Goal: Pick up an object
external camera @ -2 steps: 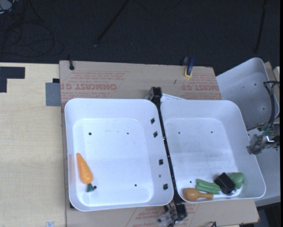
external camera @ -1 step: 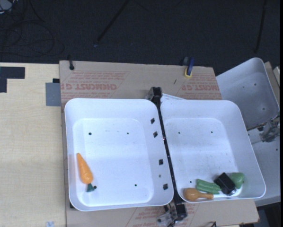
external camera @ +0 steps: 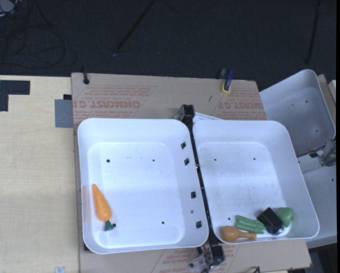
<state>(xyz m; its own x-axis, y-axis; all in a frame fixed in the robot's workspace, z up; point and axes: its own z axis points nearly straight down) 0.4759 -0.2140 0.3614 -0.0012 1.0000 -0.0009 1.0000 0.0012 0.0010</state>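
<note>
Orange plastic toy carrot with a small dark green stalk [external camera: 101, 203]: it lies alone in the left shallow white bin [external camera: 130, 125], near that bin's 8 o'clock wall, its stalk end pointing toward 5 o'clock. It rests flat on the bin floor, apart from the walls.

The right shallow white bin [external camera: 244, 126] holds four more things, bunched in its 5 o'clock corner. A tan-orange pear-shaped toy [external camera: 236, 234] lies lowest, at the bin's 6 o'clock edge. Just above it, at its 1 o'clock, is a long green pod-shaped toy [external camera: 249, 224], and the two appear to touch. A small black block [external camera: 270, 220] sits at the pod's 3 o'clock end, overlapping it. A rounded light green toy [external camera: 285, 214] lies against the block at its 2 o'clock side.

Both bins sit side by side on a brown printed cardboard sheet [external camera: 158, 98], joined along their shared edge by a black strip [external camera: 194, 175]. A blue and yellow clamp [external camera: 227, 79] stands at the cardboard's 12 o'clock edge. Pale wooden bench top [external camera: 28, 169] spreads out at 9 o'clock.

Whether my gripper is spread or closed, or has hold of anything, I cannot tell.
</note>
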